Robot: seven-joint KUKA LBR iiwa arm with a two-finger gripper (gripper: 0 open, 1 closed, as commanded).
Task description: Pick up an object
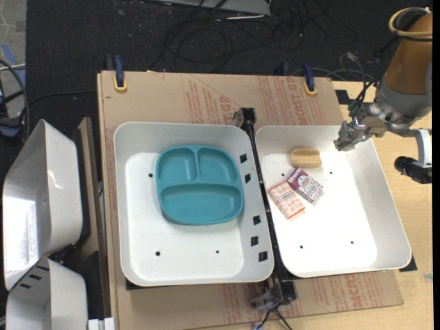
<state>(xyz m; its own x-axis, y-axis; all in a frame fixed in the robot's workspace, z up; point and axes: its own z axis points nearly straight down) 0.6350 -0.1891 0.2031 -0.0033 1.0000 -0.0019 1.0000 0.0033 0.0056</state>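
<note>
In the right bin lie three small objects: a tan bread-like roll near the back, a purple and white packet just in front of it, and a pink patterned packet beside that. The gripper hangs over the bin's back right part, right of the roll and apart from it. Nothing shows between its fingers. A teal divided plate lies in the left bin.
The arm with its orange band reaches in from the upper right. A black divider runs between the two bins. White containers stand off the bench at the left. Cables lie on the dark floor behind.
</note>
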